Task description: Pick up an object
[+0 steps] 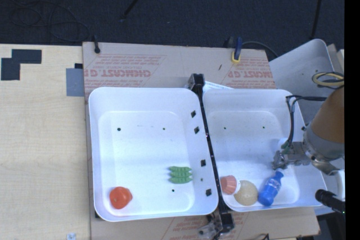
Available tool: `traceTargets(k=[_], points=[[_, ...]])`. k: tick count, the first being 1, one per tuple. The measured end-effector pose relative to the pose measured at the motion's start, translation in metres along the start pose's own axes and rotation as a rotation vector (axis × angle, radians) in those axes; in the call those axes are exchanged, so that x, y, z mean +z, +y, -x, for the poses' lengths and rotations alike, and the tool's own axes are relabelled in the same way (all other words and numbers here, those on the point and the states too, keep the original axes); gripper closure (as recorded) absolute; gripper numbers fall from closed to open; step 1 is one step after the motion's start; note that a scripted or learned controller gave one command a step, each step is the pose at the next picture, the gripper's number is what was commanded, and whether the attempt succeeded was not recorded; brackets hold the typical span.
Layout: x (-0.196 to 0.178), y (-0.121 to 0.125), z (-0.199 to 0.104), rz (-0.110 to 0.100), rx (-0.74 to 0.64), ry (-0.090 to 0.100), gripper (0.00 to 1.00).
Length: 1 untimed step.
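Tool (279, 159) over right bin (247, 104), near its right wall; opening impossible to tell. Blue bottle (270, 189) just below and slightly left of it, lying in front corner, long axis slanted toward the tool, cap end nearer.
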<state>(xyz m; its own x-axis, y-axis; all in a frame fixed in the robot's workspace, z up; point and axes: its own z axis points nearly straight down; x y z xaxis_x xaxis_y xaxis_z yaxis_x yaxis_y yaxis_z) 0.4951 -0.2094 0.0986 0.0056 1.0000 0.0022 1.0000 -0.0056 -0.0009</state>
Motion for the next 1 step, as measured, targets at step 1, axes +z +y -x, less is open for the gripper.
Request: traceTargets(k=[1], points=[[0.0005, -0.0003, 0.0001, 0.0, 0.002, 0.0, 0.0]])
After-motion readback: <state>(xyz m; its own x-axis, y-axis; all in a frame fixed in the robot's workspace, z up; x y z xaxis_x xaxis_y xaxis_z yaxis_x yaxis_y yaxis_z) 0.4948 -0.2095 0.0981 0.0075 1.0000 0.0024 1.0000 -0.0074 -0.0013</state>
